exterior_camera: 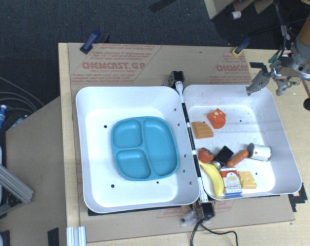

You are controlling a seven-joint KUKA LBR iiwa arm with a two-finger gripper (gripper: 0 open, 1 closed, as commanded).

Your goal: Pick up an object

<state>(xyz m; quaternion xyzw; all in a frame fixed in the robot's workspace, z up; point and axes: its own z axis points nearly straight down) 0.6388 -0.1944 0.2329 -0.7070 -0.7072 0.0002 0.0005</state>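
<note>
Hand (268,82): fingers apart, nothing between them, above right bin's (278,118) far corner. Toys untouched in that bin: banana (212,177), strawberry (216,118), others. Nothing picked; grasp, lift remain.

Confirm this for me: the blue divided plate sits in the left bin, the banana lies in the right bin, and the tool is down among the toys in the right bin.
One part is wrong. The camera view shows the tool up at the far right corner of the right bin, apart from the toys. The blue divided plate does sit in the left bin, and the banana does lie in the right bin.
</note>
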